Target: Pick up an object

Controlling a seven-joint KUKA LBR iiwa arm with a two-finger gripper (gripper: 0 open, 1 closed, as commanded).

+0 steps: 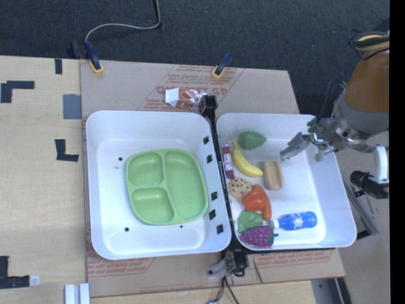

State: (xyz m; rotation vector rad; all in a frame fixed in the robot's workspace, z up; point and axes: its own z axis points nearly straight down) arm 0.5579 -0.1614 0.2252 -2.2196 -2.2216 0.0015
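Note:
My gripper [308, 149] hangs over the right bin [329, 189] near its upper right part, with both fingers spread apart and nothing between them. To its left in that bin lie a green avocado-like piece [252, 139], a yellow banana [244, 162] and a tan bread roll [273, 175]. Lower down are a cookie [238, 187], an orange-red pepper [256, 199], a green leafy piece [249, 220], purple grapes [258, 235] and a blue bottle [297, 221]. The gripper touches none of them.
The left bin [104, 170] holds a green divided plate [167, 186]. A black divider with clips [215, 170] runs between the bins. The arm's grey body with its orange band [370, 75] stands at the right edge. Cardboard and yellow clamps lie behind the bins.

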